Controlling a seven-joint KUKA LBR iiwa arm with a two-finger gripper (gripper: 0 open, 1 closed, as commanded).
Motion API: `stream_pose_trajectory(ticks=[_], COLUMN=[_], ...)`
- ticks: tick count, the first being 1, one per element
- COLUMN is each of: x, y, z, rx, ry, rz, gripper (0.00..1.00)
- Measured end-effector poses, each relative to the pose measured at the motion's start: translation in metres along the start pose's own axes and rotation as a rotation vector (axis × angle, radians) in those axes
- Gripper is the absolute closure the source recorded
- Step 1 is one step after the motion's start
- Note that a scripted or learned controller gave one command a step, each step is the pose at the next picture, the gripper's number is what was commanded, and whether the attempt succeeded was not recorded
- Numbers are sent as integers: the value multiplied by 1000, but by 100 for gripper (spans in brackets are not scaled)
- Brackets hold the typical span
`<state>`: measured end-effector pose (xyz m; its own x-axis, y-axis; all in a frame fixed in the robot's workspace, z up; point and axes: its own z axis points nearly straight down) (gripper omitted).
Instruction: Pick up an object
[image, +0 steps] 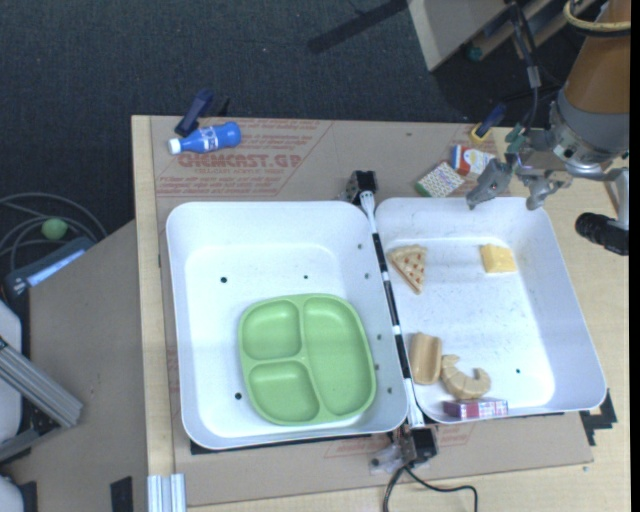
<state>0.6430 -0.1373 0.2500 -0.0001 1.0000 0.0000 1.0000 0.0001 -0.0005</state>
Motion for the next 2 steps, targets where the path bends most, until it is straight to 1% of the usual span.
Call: stream_pose_trajectory(ticks=[1, 2], x=[-73, -57], y=[-28, 10], z=[59, 163], rx=[1, -1], ry=[-1, 0], rz=[1, -1], gripper=[0, 0])
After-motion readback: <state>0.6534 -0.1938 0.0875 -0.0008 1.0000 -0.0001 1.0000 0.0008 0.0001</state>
